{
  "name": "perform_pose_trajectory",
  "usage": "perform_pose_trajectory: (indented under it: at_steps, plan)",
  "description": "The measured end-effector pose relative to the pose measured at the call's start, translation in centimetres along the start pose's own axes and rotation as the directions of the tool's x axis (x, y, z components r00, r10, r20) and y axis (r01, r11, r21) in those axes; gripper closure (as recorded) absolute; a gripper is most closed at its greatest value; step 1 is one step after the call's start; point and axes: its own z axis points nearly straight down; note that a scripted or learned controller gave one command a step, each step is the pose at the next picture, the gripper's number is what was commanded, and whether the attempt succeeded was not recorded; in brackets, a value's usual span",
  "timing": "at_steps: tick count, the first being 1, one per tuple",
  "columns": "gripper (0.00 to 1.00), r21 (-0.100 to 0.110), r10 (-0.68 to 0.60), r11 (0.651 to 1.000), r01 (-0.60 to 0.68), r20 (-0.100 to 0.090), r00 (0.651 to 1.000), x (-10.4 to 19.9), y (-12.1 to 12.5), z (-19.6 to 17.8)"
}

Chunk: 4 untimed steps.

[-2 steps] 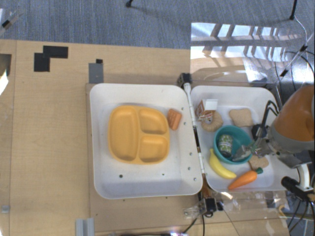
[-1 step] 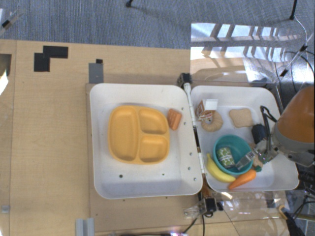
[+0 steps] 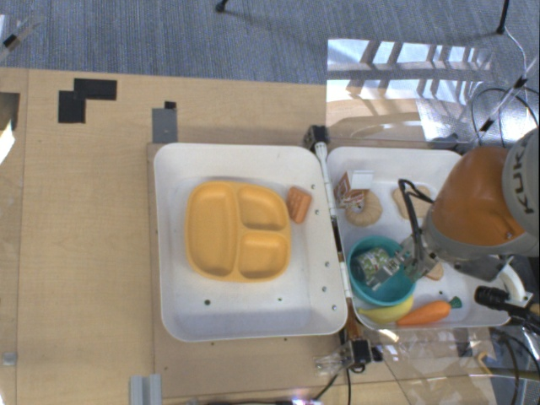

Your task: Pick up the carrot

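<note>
The carrot (image 3: 426, 312), orange with a green stub at its right end, lies along the front edge of the right bin (image 3: 384, 165). Its left tip touches a yellow fruit-like piece (image 3: 384, 314). The gripper (image 3: 395, 265) hangs over a teal bowl (image 3: 368, 282) just behind and to the left of the carrot. The arm's orange band (image 3: 477, 197) and grey wrist cover the bin's right half. Nothing visible sits between the gripper and the carrot.
The right bin also holds a small carton (image 3: 352, 194) and two round biscuits (image 3: 364, 213) (image 3: 407, 199) at the back. The left bin (image 3: 253, 310) carries a yellow divided plate (image 3: 239, 229) and a brown bread-like piece (image 3: 299, 202). Cables (image 3: 354, 357) lie at the bench front.
</note>
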Motion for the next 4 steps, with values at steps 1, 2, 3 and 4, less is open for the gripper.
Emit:
perform_pose_trajectory:
  at_steps: [1,2,3,4]
  plan:
    - [0.0,0.007,-0.1,0.995,0.1,-0.021,0.995,-3.5,-3.4,-8.9]
    - [0.0,-0.002,-0.487,0.873,0.487,-0.02,0.873,-6.8,-6.2,0.4]
    - [0.0,-0.001,-0.28,0.96,0.28,-0.017,0.96,-7.7,-7.0,0.4]
    - [0.0,-0.003,-0.579,0.816,0.579,-0.019,0.815,-5.4,-5.3,0.4]
